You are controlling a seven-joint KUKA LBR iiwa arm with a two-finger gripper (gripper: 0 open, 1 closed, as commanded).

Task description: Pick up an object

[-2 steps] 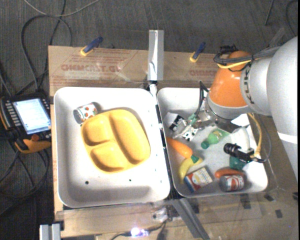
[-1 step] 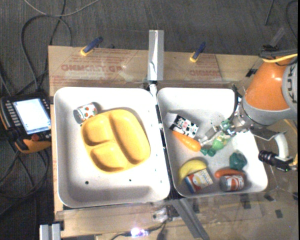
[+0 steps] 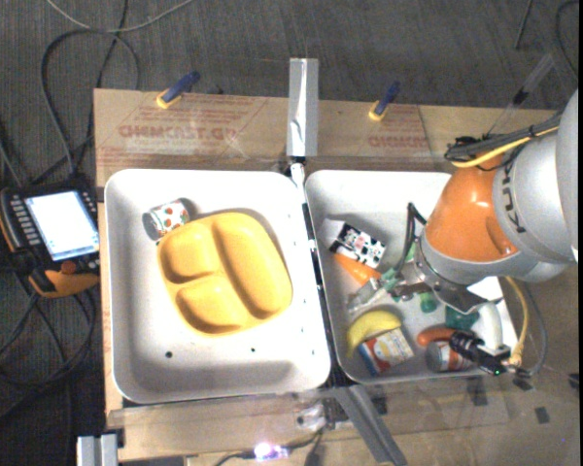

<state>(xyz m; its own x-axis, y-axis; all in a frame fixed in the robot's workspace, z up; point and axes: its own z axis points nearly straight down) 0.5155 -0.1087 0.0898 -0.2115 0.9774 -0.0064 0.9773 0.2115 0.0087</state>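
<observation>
The arm reaches in from 3 o'clock over the right bin. Its gripper hangs low among the clutter, at 12 o'clock from a yellow banana; whether it grips anything, I cannot tell. An orange carrot lies at its 9 o'clock. The left bin bears a yellow divided plate and a small can at the plate's 10 o'clock.

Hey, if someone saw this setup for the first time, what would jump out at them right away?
Probably the big yellow divided tray filling the middle of the left bin, with a small can lying at its upper left corner. Next, the arm's orange band over the right bin, where a clutter of small items sits, including a yellow banana-like piece near the front.
</observation>
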